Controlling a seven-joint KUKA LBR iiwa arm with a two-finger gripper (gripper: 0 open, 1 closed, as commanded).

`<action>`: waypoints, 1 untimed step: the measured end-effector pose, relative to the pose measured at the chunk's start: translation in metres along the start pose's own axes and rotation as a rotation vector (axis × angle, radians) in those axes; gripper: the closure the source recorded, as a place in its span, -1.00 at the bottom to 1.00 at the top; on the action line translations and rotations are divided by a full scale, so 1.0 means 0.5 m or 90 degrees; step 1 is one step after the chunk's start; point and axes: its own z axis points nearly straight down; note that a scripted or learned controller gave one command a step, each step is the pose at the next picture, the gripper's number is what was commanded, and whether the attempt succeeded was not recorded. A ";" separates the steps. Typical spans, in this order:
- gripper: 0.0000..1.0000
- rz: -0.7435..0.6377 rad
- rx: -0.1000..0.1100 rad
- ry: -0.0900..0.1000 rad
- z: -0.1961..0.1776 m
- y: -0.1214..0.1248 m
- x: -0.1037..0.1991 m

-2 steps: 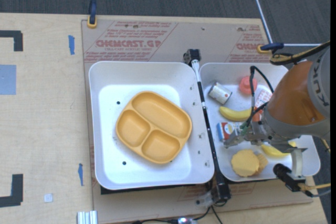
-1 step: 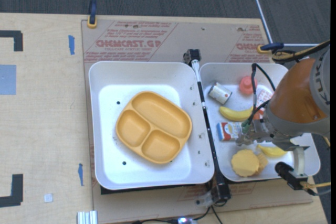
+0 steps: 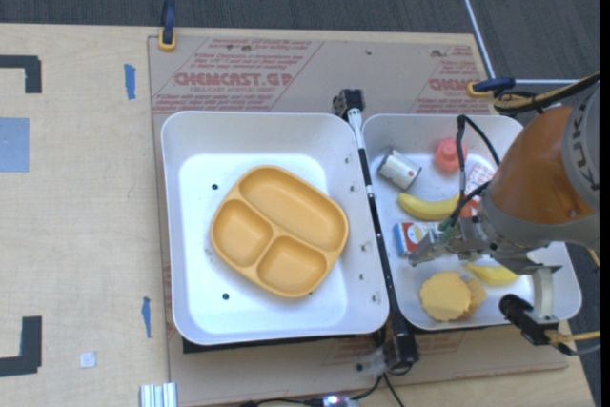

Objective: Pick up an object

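Left bin (image 3: 181,234): holds a yellow plate (image 3: 277,231) with three parts.
Right bin (image 3: 572,295): holds a banana (image 3: 429,205), a small can (image 3: 398,170), a pink toy (image 3: 448,154), a little carton (image 3: 413,234) and a round yellow cookie (image 3: 446,296).
Arm (image 3: 538,181): reaches in from the right, low over the right bin.
Hand (image 3: 440,241): just beside the little carton, above the cookie; I cannot tell if it is open or closed.
Worktop (image 3: 76,205): light wood with blue tape marks.

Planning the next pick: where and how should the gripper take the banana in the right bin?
Grip the banana at its middle, across its narrow width, coming straight down from above. It lies flat with its length running left-right, so the fingers would likely best close front-to-back.
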 end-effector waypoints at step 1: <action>-1.00 -0.001 0.006 0.002 0.042 -0.005 0.008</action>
